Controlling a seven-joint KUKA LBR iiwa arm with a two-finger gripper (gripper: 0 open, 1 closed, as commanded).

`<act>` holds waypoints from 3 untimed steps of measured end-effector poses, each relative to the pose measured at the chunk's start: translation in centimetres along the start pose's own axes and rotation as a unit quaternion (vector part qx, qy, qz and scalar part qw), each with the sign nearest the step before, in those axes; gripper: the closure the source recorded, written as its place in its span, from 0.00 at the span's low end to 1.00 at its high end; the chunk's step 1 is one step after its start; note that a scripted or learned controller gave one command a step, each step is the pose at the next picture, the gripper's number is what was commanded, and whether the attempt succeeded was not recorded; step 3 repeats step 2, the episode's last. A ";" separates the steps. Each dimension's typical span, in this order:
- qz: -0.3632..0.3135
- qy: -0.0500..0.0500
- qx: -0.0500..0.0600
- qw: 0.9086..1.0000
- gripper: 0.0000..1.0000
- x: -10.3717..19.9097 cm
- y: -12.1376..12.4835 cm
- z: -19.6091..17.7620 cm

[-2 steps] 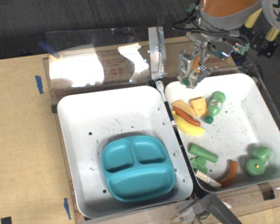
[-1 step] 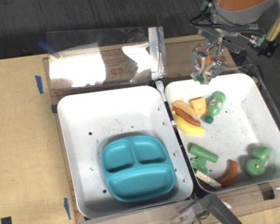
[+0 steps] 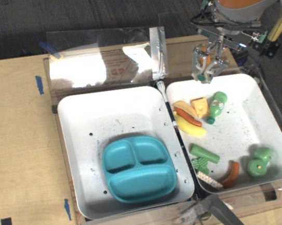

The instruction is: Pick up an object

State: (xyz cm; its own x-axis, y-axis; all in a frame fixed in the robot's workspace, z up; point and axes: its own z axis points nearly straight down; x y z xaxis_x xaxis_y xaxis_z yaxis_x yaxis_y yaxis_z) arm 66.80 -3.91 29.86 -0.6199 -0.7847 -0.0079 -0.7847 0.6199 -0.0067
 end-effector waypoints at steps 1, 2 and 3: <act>-0.051 0.000 0.000 0.999 1.00 -0.6 0.6 -0.8; -0.160 0.002 -0.003 0.987 1.00 5.3 0.8 1.5; -0.160 0.002 -0.003 0.987 1.00 5.3 0.8 1.5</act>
